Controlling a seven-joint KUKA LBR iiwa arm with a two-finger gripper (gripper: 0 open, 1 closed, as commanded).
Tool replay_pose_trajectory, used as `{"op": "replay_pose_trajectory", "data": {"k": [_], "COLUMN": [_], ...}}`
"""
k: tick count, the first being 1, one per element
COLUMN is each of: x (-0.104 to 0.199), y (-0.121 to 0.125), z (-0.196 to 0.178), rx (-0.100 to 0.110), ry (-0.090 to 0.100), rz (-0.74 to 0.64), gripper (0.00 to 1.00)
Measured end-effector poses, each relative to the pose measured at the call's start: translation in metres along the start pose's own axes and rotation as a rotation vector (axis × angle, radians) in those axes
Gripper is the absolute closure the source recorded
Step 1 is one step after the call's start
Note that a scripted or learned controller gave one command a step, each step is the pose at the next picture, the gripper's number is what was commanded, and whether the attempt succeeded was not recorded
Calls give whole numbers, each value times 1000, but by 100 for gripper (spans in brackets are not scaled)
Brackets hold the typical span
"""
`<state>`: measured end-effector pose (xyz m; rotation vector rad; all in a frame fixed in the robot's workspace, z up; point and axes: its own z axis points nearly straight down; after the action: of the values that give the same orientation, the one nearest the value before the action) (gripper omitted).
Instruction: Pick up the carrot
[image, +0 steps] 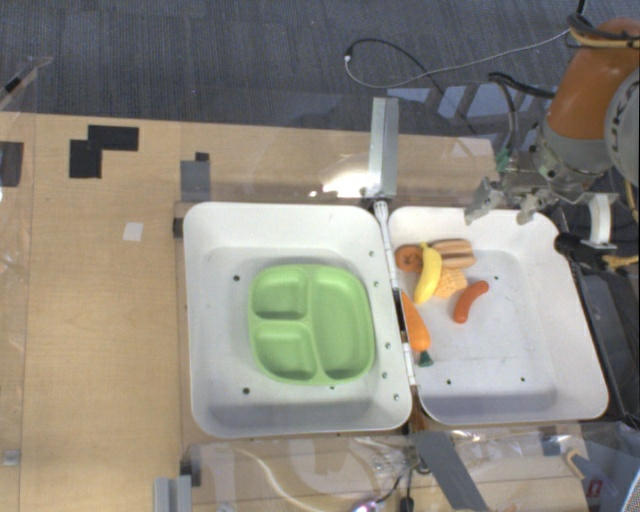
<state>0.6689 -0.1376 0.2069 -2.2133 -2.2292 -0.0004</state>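
Carrot (414, 325) lies lengthwise against the left wall of the right bin (520, 385), at centre frame, leaving you little room on that side. Banana (429, 273), sausage (470, 300) and bun (452, 252) crowd just above it. Your end effector (508, 202) hovers apart at upper right, fingers spread, holding nothing.

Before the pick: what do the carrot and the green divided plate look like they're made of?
Carrot: probably moulded plastic toy food, judging by its even orange colour and smooth, slightly glossy skin with a green tip. Green divided plate: likely hard plastic, matte to satin, with a uniform colour and rounded moulded compartments.
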Motion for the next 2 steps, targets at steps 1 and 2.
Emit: {"op": "replay_pose_trajectory", "data": {"k": [1,2], "x": [1,83], "y": [2,2], "z": [-8,-73], "rx": [0,-1], "ry": [-1,-1], "rz": [-7,280], "gripper": [100,100]}}
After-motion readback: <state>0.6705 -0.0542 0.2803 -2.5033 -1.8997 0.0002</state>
